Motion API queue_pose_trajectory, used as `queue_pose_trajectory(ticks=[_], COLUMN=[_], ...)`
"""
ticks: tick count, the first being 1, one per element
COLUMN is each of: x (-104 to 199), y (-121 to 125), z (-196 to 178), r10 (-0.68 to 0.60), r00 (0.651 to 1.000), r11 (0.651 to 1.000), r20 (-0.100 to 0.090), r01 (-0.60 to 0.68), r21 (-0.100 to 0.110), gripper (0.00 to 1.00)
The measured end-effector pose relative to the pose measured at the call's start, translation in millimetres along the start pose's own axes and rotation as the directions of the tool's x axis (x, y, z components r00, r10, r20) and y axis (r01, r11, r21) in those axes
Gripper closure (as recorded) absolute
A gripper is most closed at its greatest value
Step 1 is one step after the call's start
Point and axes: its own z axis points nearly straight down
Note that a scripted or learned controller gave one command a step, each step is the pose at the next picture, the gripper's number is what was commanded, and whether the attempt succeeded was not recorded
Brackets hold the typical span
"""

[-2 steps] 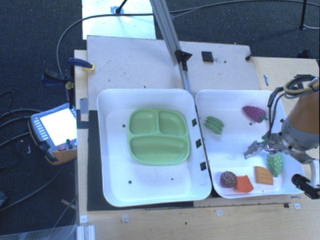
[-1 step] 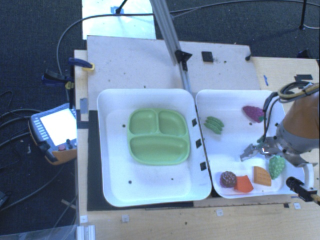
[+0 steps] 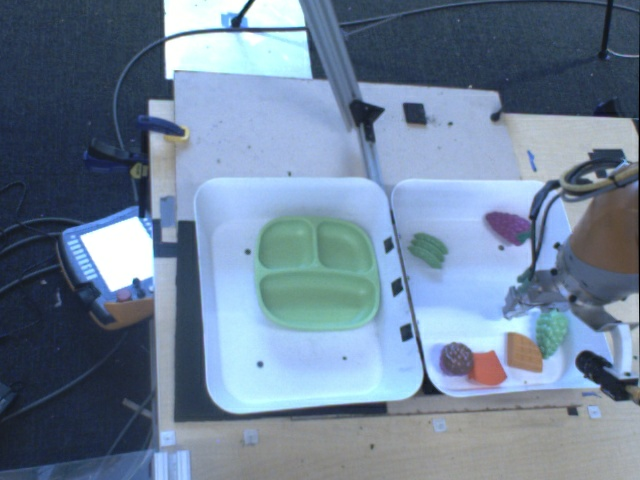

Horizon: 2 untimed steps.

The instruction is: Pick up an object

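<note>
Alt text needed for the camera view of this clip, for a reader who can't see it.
The gripper is low in the right bin, beside green grapes, with other toy foods around it. The left bin holds a green divided plate.

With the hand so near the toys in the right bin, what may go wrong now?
1. The hand hangs beside the green grapes and waffle, which lie close together; it may push one while closing on the other.
2. Both lie near the right bin's front wall, so a pushed toy may jam there.
</note>
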Motion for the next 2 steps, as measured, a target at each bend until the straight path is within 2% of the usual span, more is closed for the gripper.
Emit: queue_pose_trajectory(ticks=[1, 2], x=[-7, -9], y=[7, 11], z=[-47, -112], r10=[-0.002, -0.003], r00=[1.000, 1.000], r11=[1.000, 1.000], r20=[0.001, 0.002], r01=[0.002, 0.003], r21=[-0.001, -0.004], gripper=[1.00, 1.00])
